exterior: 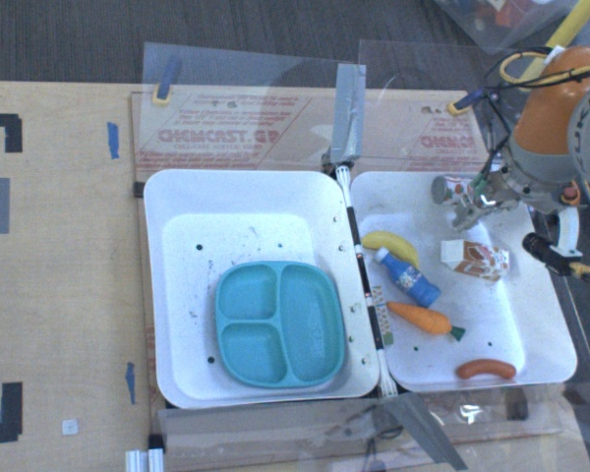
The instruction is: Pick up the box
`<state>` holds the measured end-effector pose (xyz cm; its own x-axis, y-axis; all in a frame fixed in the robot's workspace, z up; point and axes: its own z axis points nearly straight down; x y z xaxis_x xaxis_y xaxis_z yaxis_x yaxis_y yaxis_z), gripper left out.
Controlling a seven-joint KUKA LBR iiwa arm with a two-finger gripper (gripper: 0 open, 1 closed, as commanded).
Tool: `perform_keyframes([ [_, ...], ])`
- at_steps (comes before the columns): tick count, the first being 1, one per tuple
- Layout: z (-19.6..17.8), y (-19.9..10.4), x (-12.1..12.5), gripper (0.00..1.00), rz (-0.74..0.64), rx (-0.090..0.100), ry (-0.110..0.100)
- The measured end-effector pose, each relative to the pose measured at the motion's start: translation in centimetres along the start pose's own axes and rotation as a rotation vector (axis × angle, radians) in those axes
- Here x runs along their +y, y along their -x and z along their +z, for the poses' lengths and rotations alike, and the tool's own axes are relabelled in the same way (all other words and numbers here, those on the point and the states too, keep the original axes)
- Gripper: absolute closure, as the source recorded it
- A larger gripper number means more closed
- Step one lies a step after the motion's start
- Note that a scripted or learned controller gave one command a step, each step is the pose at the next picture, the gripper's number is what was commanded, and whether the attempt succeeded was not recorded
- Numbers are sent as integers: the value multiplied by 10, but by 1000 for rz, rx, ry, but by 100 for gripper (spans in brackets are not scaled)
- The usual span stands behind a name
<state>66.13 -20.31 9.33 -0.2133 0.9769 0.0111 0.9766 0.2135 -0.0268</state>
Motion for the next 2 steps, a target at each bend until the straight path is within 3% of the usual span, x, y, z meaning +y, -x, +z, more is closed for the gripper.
perform_keyframes([
  [1,-3,0,2,0,-1,-2,8],
  [2,8,-9,-71,0,100,-6,30],
])
